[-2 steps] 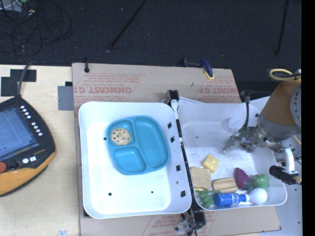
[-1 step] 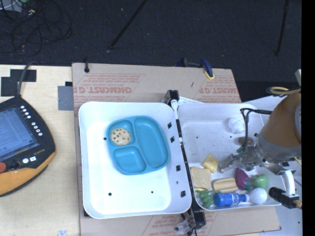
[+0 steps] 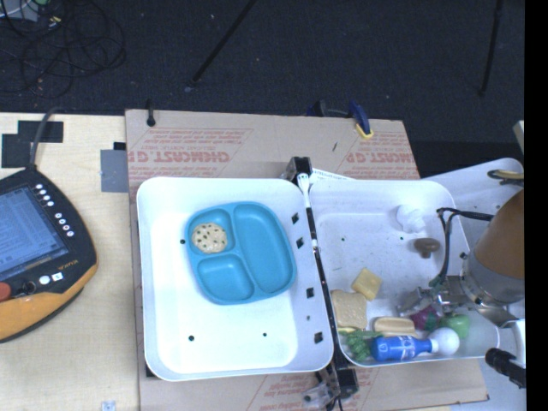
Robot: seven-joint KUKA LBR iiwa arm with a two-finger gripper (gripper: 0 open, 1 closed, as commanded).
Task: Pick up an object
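The right bin (image 3: 360, 204) holds a pile of small items along its near side: a blue bottle with a white cap (image 3: 402, 348), a tan slice (image 3: 348, 309), a yellow block (image 3: 367, 283), a pale oblong piece (image 3: 394, 324) and a green item (image 3: 456, 325). Further back lie a brown piece (image 3: 425, 247) and a white piece (image 3: 411, 219). My gripper (image 3: 431, 300) is low in this bin at its right side, right above the pile near a purple item (image 3: 424, 319). Nothing is visibly held in it.
The left bin (image 3: 163, 315) holds a blue three-compartment plate (image 3: 257, 247) with a cookie (image 3: 208, 237) in its upper-left section. A control pendant (image 3: 34, 247) lies on the bench at far left. The arm's cables (image 3: 449, 238) arch over the right bin's right rim.
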